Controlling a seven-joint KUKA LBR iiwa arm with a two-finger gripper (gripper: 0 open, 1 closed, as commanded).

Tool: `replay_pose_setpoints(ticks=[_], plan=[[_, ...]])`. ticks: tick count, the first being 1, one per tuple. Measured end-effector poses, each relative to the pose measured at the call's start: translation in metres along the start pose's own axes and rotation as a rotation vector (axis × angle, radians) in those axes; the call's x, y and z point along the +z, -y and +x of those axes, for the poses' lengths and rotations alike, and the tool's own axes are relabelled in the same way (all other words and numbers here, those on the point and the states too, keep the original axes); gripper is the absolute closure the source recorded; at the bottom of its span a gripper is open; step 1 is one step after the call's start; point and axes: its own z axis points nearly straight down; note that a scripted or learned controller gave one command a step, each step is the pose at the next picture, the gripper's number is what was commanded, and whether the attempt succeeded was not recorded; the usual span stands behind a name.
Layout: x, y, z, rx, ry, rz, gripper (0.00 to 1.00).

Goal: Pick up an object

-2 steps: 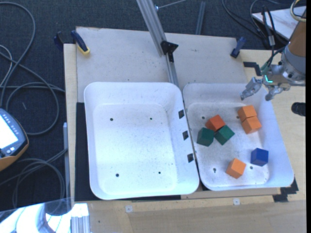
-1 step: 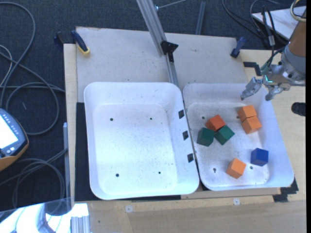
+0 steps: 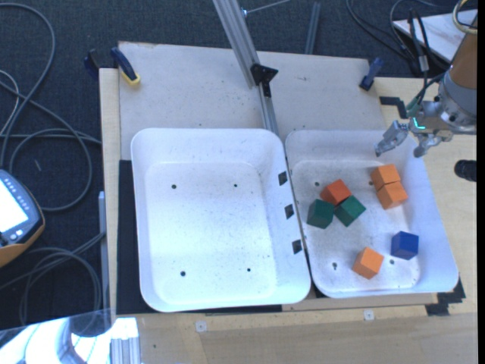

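The right bin (image 3: 424, 279) holds several small blocks. Two orange blocks (image 3: 389, 186) sit stacked close together near its far right. A red-orange block (image 3: 334, 191) touches two green blocks (image 3: 334, 212) in the middle. A blue block (image 3: 405, 244) and another orange block (image 3: 368, 262) lie near the front. My gripper (image 3: 404, 143) hangs above the bin's far right corner, its two fingers spread apart with nothing between them, just beyond the stacked orange blocks.
The left bin (image 3: 151, 226) lies beside the right one. A slanted metal bar (image 3: 241, 40) crosses the board behind the bins. Blue clamps (image 3: 125, 65) hold the board's corners. Cables lie on the dark floor around the bench.
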Motion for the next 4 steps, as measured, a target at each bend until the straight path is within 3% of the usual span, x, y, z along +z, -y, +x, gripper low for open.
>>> replay_pose_setpoints(ticks=[4], plan=[[0.0,0.0,0.0,0.0,0.0,0.0,0.0]])
